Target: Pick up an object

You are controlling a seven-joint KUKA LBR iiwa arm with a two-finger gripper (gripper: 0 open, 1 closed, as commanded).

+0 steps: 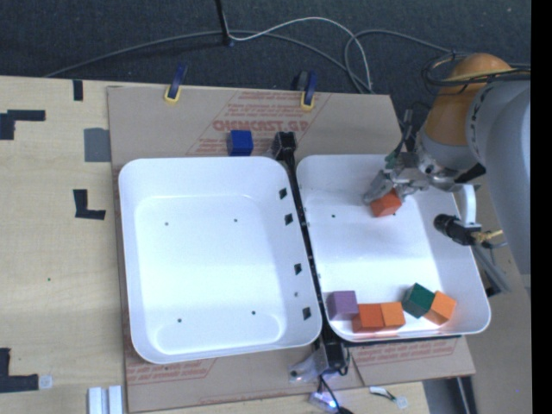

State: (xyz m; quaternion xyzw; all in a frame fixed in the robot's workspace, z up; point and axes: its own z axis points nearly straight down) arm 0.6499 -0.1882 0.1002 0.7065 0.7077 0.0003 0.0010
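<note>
My gripper hangs over the far part of the right bin, reaching in from the right. A red-orange block sits tilted between its fingertips, and the fingers are shut on it. Along the near wall of the same bin lie a purple block, two orange blocks side by side, a green block and another orange block.
The left bin stands beside the right one, with a black divider between them. A blue block rests on the cardboard behind the left bin. Cables run across the dark floor at the back.
</note>
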